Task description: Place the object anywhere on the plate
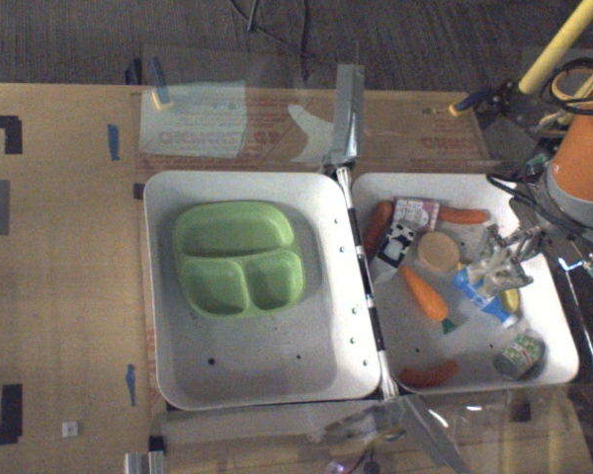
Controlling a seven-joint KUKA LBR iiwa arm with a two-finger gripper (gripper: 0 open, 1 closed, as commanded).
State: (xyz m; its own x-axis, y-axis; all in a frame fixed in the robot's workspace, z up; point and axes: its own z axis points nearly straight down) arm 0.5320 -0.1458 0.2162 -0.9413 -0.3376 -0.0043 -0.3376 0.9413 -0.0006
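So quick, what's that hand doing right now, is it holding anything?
Hand: low in the right bin, over the blue item; whether it grips anything cannot be told.

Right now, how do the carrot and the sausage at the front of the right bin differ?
The carrot is orange with a green tip; the front sausage is reddish brown. The carrot lies slanted mid-bin, while the sausage lies nearly level by the front wall. The carrot tapers; the sausage stays even. Both are long toy foods in the right bin.
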